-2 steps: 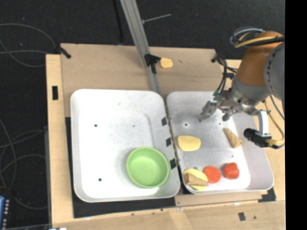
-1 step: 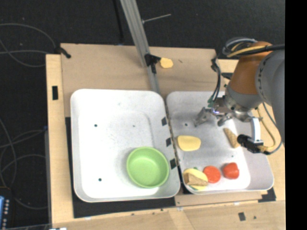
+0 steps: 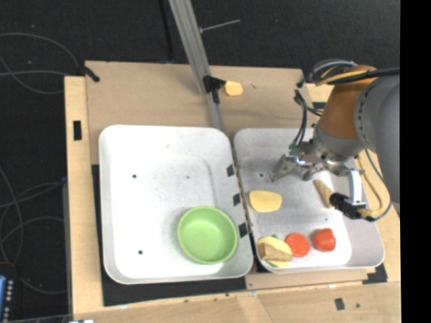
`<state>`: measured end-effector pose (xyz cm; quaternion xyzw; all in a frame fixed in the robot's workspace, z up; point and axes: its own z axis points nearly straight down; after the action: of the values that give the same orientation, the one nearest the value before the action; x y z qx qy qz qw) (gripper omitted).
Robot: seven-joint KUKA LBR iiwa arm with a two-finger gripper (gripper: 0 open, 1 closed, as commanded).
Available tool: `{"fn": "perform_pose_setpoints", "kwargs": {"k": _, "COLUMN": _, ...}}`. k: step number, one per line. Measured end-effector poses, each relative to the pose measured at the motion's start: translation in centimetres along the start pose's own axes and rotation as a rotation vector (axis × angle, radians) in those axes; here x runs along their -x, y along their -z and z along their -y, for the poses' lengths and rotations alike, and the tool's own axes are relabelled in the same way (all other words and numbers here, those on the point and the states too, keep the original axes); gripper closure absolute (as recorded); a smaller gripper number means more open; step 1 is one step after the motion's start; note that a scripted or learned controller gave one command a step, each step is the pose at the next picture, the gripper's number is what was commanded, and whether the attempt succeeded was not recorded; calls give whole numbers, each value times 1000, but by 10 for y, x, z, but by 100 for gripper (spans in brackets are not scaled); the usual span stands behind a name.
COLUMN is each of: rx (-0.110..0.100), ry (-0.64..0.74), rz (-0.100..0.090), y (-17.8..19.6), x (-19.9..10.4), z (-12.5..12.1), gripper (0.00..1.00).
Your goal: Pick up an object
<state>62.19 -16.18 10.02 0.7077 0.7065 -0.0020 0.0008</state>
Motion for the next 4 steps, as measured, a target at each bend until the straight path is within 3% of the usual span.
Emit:
{"fn": "perform_pose_setpoints", "kwargs": {"k": 1, "rx": 5, "ry": -1, "rz": -1, "y": 13, "x": 0, "z": -1, "gripper": 100}}
{"fn": "perform_pose_setpoints", "kwargs": {"k": 3, "rx": 10, "ry": 5, "rz": -2, "y": 136, "x": 7, "z": -12, "gripper": 100}}
{"fn": "perform_pose_setpoints", "kwargs": {"k": 4, "rx": 5, "ry": 7, "rz": -4, "y": 146, "x": 7, "z": -13, "gripper": 100}}
